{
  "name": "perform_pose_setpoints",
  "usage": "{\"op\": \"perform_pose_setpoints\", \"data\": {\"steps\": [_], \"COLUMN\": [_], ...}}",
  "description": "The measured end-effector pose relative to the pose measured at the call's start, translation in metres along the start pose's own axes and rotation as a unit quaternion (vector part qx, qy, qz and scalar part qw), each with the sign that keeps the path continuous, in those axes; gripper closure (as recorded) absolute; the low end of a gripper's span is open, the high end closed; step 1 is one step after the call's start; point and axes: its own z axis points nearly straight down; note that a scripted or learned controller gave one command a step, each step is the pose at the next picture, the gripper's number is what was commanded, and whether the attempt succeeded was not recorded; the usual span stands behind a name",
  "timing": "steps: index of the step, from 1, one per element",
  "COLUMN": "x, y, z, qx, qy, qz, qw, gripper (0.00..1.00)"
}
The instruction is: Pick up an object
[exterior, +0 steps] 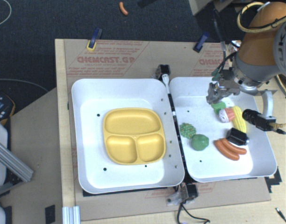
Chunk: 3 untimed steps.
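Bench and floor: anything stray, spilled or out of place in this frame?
One stray: a small orange item lies on the dark floor beyond the bench, outside both bins. Otherwise the yellow tray sits flat in the left bin and the toy food is clustered in the right bin.

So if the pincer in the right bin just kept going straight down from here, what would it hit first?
Most likely the small green and red toy directly under the pincer, near the right bin's far side, beside the yellow corn cob. How much gap remains is unclear from this slanted view.
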Motion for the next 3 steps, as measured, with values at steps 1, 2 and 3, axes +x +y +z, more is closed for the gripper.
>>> {"op": "perform_pose_setpoints", "data": {"steps": [1, 2, 3], "x": [0.057, 0.041, 0.042], "y": [-0.006, -0.007, 0.003], "z": [-0.003, -0.007, 0.003], "qx": [0.001, -0.001, -0.001], "qy": [0.001, -0.001, -0.002], "qz": [-0.001, 0.003, 0.002], "qw": [1.0, 1.0, 1.0], "gripper": [1.0, 1.0, 1.0]}}
